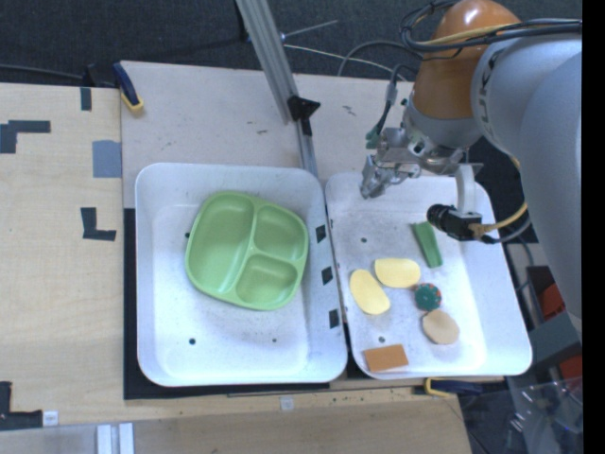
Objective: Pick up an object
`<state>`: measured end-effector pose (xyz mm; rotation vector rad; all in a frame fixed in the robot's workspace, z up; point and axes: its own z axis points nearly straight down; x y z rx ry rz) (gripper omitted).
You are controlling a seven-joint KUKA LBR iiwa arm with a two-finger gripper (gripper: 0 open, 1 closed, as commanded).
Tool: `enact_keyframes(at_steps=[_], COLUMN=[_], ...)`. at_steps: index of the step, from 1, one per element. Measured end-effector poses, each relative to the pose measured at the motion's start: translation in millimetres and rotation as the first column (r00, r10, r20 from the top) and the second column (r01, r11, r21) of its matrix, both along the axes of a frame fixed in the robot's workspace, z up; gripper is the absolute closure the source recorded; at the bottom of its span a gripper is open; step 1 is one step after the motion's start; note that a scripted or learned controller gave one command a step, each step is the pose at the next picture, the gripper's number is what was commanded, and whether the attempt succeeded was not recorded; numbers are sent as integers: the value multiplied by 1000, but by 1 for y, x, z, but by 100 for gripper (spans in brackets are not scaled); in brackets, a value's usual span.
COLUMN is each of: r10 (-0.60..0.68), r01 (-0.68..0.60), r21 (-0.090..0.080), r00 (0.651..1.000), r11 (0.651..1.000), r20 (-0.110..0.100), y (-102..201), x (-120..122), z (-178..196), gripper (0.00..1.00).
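My gripper hangs over the far-left corner of the right bin, and I cannot tell how it is set. The pickable pieces lie well apart from it toward the near side — two yellow slices, a green stick, a teal ball, a tan round and an orange block. I'd pick the green stick — nearest, and lying apart from the others — centre over it, line up across its narrow width and descend straight.

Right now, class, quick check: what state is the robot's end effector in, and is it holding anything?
End effector: over the far end of the shallow white right-hand bin; nothing seen in it; open or closed cannot be told.
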<state>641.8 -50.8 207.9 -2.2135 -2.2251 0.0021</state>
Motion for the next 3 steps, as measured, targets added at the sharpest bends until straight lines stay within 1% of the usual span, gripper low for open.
enact_keyframes(at_steps=[1,2,3], r10=[1,2,0], r01=[-1,-2,0], r21=[0,1,-1], r00=[1000,1000,1000], r11=[1000,1000,1000], r20=[-1,0,-1], y=[53,107,148], x=[-17,-30,-52], z=[-6,-2,-4], gripper=[100,100,100])
